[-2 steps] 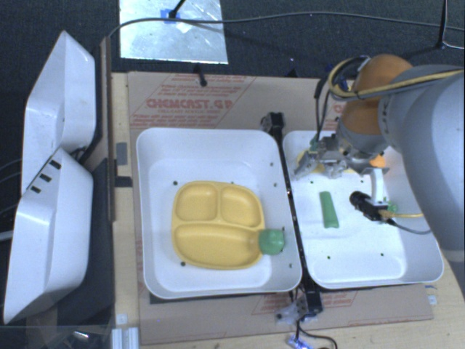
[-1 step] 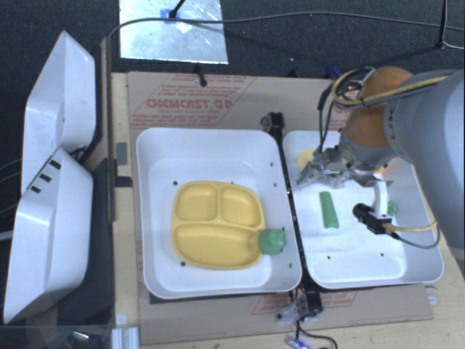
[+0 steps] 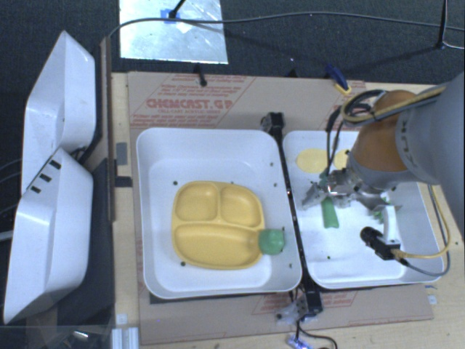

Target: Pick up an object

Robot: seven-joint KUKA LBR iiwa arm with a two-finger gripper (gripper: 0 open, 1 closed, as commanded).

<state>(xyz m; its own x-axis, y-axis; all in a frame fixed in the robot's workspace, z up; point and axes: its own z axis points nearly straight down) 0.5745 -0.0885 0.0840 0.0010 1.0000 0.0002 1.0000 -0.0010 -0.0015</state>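
Observation:
In the right bin (image 3: 349,264) a small green stick-shaped object (image 3: 330,214) lies just under my gripper (image 3: 328,193). The metal fingers (image 3: 314,195) hang right above its upper end, touching or nearly so. A flat yellow disc (image 3: 314,159) rests at the bin's far left corner, partly behind the wrist. The left bin (image 3: 163,267) holds a yellow three-compartment tray (image 3: 216,224) with a green cup-like object (image 3: 272,241) at its right edge.
The grey arm with its orange band (image 3: 378,147) covers the right bin's far right part. Black and yellow cables (image 3: 392,253) loop over the bin's right side. A black clamp (image 3: 273,121) sits between the bins at the back.

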